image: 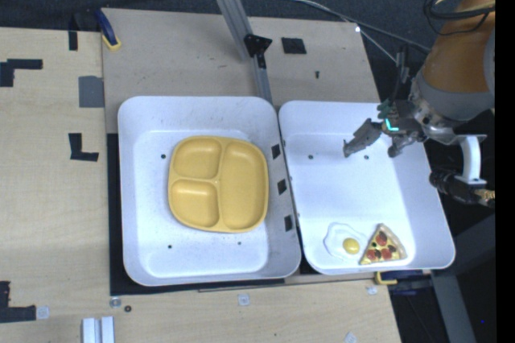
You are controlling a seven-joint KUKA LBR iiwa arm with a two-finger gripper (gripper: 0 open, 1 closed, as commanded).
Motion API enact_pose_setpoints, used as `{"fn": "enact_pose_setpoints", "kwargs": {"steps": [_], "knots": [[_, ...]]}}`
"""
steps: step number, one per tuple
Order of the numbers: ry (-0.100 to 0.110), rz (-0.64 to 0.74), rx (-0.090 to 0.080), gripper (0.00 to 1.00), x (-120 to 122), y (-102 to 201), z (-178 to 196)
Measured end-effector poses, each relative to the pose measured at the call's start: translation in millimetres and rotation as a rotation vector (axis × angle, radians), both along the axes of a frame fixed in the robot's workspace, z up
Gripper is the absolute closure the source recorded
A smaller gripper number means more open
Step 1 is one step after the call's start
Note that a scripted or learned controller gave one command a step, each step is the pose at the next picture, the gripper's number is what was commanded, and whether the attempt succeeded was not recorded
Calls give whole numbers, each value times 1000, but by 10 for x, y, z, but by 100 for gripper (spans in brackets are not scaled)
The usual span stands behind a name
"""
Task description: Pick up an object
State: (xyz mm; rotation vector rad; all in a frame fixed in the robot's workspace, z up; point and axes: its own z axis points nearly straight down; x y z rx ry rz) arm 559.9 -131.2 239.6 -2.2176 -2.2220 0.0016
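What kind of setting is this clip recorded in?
Most likely a robotics lab test bench: two white bins side by side on a taped wooden bench, toy food, namely a fried egg and a pizza slice, and a yellow divided plate.

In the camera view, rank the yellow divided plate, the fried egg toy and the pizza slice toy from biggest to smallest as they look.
1. Yellow divided plastic plate, clearly largest.
2 and 3. White fried egg toy and triangular pizza slice toy: they look about alike, so no ranking between them.
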Motion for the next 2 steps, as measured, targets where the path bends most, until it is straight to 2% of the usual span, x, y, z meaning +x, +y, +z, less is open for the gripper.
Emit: {"fn": "enact_pose_setpoints", "kwargs": {"steps": [1,2], "knots": [[-1,0,0,0,1,0,1],[5,-1,0,0,-17,-2,-647]]}}
